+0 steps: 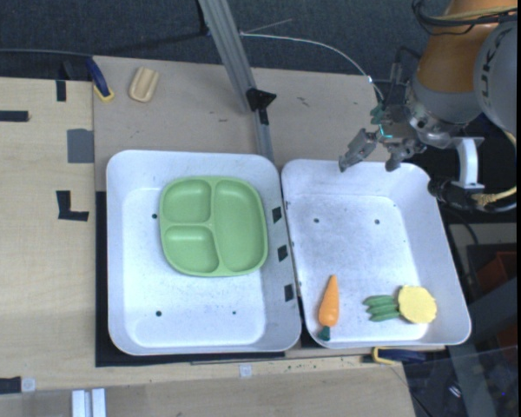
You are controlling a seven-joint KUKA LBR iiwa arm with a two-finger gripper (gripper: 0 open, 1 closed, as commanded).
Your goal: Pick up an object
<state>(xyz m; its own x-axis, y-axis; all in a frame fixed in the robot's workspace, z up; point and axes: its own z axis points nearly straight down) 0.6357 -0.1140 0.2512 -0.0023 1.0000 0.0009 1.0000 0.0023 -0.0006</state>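
above the far rim of the right bin hangs the gripper, fingers spread apart and holding nothing. well below it, by the bin's near wall, lie a carrot, a green pea pod and a yellow piece touching the pod. off to its left, the left bin holds a green divided plate.

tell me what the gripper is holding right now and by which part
Nothing is held. The gripper hangs open above the right bin's far rim.
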